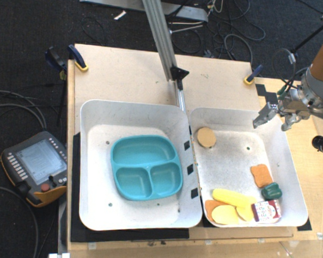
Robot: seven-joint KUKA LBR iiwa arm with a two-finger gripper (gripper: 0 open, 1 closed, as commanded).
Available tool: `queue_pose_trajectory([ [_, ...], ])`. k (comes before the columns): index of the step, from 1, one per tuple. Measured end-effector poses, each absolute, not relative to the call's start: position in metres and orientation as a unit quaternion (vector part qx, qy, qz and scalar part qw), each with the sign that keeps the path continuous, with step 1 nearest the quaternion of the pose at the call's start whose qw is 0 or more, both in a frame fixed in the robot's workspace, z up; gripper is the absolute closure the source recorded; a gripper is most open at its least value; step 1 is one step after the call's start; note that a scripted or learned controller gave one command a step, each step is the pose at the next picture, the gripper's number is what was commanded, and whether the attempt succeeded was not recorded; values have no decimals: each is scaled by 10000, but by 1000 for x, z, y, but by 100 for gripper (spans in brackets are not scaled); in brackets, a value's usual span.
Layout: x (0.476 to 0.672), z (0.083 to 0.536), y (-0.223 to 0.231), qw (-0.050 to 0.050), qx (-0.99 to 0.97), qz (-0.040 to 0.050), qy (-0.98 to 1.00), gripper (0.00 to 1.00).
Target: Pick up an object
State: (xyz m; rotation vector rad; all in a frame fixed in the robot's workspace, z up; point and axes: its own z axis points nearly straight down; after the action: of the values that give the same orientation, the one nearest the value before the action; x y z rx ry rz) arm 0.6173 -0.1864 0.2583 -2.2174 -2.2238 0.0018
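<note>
From my station I see the gripper (pixel 275 117) poised over the upper right corner of the right bin (pixel 234 140), near the far rim, the arm (pixel 321 81) coming in from the right edge. Its two fingers are spread apart with open space between them, one tip toward the bin interior, the other near the bin's right wall; nothing sits between them. The right bin carries the loose items. A round tan disc (pixel 206 137) lies near its upper left, close to the divide between the bins. An orange sponge-like block (pixel 261 174) rests along the right side, with a dark green piece (pixel 271 191) just below it. Along the lower edge lie a yellow banana-shaped item (pixel 232 198), a pale orange round slice (pixel 225 214) and a small red-and-white packet (pixel 266 211), bunched together. All of these sit well apart from the gripper. The left bin (pixel 95 149) holds a teal divided tray (pixel 146 167), three compartments, lying flat at its middle. A teach pendant (pixel 35 167) lies on the floor to the left of the bench.
</note>
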Motion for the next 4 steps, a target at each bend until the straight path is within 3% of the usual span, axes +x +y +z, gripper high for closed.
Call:
queue_pose_trajectory([
  [1, 617, 258, -186, 6, -7061, 8, -7082, 0],
  [4, 619, 106, -188, 26, -7069, 19, -7073, 0],
])
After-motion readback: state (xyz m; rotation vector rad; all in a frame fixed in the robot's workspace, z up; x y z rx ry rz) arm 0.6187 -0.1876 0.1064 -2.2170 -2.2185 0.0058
